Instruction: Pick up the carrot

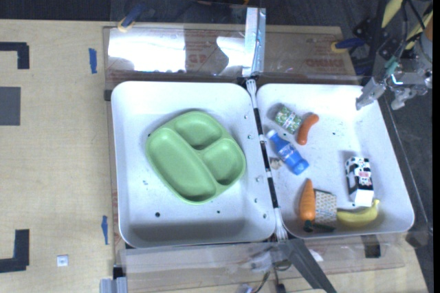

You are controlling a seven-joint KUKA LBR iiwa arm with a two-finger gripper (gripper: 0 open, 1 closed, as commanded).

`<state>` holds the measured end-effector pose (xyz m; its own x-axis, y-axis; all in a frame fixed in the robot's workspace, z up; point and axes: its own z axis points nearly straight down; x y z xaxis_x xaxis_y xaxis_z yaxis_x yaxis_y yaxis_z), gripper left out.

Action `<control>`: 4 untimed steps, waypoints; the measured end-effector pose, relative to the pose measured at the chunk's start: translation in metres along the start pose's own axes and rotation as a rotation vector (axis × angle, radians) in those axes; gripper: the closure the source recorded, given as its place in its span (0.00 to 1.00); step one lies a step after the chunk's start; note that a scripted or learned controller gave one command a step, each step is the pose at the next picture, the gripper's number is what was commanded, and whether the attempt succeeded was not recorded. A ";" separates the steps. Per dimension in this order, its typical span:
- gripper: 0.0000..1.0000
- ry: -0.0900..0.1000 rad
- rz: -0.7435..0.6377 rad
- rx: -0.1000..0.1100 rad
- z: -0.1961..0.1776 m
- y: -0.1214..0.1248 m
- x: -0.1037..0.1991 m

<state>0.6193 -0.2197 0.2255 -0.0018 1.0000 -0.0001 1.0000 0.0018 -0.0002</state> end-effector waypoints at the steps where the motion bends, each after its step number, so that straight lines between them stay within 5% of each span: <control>1: 0.00 0.000 0.019 0.000 0.124 -0.042 0.076; 2: 0.00 0.000 -0.297 -0.005 0.135 -0.127 0.094; 3: 1.00 0.000 -0.297 -0.010 0.125 -0.126 0.095; 4: 1.00 0.001 -0.461 -0.009 0.136 -0.127 0.069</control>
<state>0.4918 -0.1513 0.0895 -0.4466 0.8947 -0.0009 0.8947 0.4466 0.0088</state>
